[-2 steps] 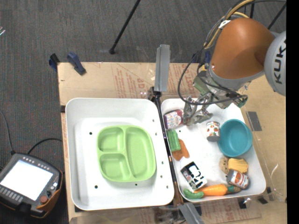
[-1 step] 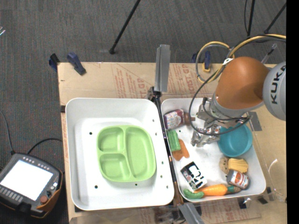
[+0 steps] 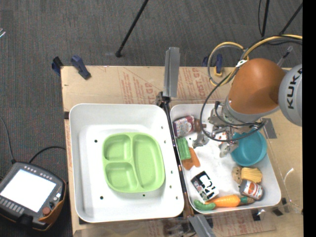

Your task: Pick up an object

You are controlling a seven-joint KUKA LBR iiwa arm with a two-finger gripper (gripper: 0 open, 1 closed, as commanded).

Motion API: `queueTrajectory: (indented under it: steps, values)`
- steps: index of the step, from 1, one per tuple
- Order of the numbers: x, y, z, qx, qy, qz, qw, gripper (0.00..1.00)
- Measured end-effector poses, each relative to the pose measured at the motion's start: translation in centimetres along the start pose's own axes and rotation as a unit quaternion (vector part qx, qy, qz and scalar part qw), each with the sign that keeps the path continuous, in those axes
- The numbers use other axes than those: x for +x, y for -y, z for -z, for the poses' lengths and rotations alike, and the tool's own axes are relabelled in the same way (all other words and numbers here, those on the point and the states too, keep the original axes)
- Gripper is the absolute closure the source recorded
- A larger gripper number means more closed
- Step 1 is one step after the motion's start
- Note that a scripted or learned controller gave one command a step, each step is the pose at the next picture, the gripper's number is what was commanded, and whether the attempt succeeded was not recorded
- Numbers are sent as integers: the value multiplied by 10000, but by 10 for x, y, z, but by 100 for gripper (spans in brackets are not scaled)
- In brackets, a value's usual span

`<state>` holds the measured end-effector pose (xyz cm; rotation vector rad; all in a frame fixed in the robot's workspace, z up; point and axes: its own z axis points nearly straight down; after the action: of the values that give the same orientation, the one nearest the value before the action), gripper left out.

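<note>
My gripper [image 3: 213, 145] hangs over the middle of the right bin [image 3: 274, 191], below the orange band of the arm. Its two fingers stand apart, and I see only white bin floor between them. A pink pouch [image 3: 183, 126] lies to its upper left. A green block [image 3: 183, 148] and a small orange piece [image 3: 194, 158] lie just left of the left finger. A teal bowl [image 3: 250, 150] sits right beside the right finger. Nearer the front lie a black-and-white box [image 3: 204, 184], a carrot [image 3: 226, 200], a yellow toy [image 3: 251, 174] and a small can [image 3: 251, 189].
The left bin [image 3: 81, 181] holds a green divided plate [image 3: 133, 162]. A grey post [image 3: 172, 75] rises behind the wall between the bins. Cables [image 3: 224, 58] loop above the arm. A tablet [image 3: 27, 189] lies on the floor at the lower left.
</note>
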<state>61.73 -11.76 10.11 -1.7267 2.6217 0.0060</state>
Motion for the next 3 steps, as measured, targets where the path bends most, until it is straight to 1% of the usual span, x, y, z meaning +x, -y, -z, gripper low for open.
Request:
queueTrajectory:
  steps: [1, 2, 3]
  values:
    - [42, -18, -14, -1, -3, -645, 9979, 0]
    - [1, -78, -15, -12, 1, -729, 9973, 0]
    - [7, -85, -15, -9, -11, -1031, 9947, 0]
